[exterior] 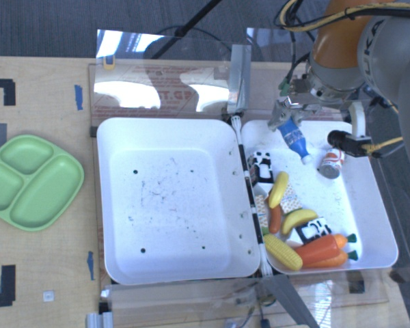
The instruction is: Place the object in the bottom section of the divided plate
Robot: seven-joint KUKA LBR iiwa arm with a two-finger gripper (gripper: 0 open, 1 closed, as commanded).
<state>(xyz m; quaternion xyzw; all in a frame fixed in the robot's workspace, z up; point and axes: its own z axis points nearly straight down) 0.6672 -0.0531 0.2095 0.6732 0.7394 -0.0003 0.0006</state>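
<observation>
The green divided plate [31,182] lies on the wooden bench at the far left, its large bottom section [46,194] bare. My gripper [285,115] hangs over the back left part of the right bin [376,203]. It is shut on the upper end of a blue bottle [294,139]. The bottle slants down and to the right, white cap lowest, just above the bin floor. The grey arm with its orange band [352,5] comes in from the upper right.
The right bin holds a black-and-white cow toy [261,166], a small can [331,164], two bananas [278,188], carrots [321,248] and a corn cob [282,251]. The left bin [109,183] lies between the right bin and the plate. A metal divider [238,80] stands at the back.
</observation>
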